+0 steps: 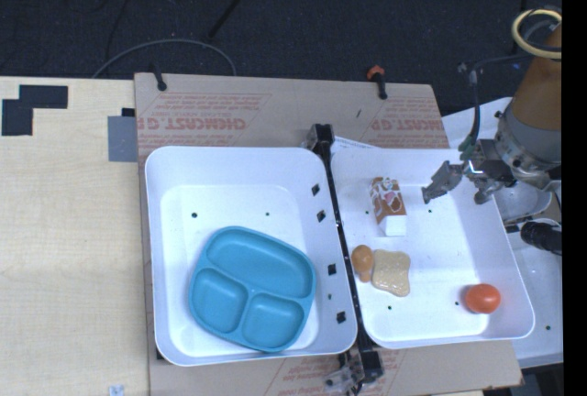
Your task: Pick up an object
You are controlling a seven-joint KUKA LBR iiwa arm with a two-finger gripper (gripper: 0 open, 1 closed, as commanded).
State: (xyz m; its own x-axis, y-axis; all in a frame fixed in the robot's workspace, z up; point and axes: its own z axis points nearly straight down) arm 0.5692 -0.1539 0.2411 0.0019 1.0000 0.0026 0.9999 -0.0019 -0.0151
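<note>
So the gripper (463, 181) is hanging over the far right side of the right bin (514, 247), fingers spread apart with nothing between them. Nothing's picked up yet, looks like it's at the "choose a target and come down" stage.

If it were me, I'd go for the small box (388, 204) with the red and white print. It's the closest thing to the gripper, just to its left, and it sits on its own with bare bin floor all round. I'd line the fingers across its narrow sides, drop straight down and close only once they're either side of it. The orange ball (481, 298) in the near right corner is also on its own, but my guess is it would roll away from a sloppy pinch, and it's close to the bin wall. The tan sponge-like piece (392, 272) and the little orange lump (363, 262) touch each other near the divider, so a grab there probably nudges both.

Count: two white bins, four small things in the right one, and one blue divided plate (252, 287) in the left bin (183, 174).
</note>
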